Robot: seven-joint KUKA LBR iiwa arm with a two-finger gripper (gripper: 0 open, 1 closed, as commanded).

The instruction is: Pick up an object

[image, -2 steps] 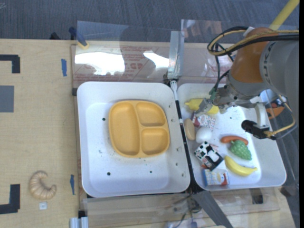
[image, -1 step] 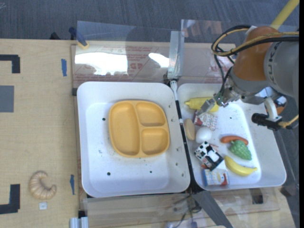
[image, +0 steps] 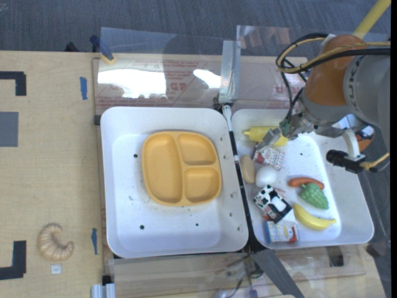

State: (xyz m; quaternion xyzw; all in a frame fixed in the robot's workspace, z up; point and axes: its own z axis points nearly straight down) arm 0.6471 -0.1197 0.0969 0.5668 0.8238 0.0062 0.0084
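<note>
The right bin (image: 347, 231) holds several small objects. A yellow toy (image: 259, 133) lies at its far left corner, with a red-and-white packet (image: 272, 158) just below it. Further down are a white egg (image: 266, 176), a tan bread piece (image: 248, 169), a black-and-white cow-patterned item (image: 271, 202), a banana (image: 313, 218), green grapes (image: 314, 196), an orange-red carrot (image: 305, 182) and a small carton (image: 281, 231). My gripper (image: 267, 143) reaches down and left from the orange-banded wrist (image: 329, 73). Its tip is between the yellow toy and the packet.
The left bin (image: 118, 185) holds a yellow divided plate (image: 182, 167). A tan croissant (image: 54, 241) lies on the wooden bench at the lower left, outside the bins. A clear panel (image: 161, 67) stands behind both bins. Cables loop over the arm at upper right.
</note>
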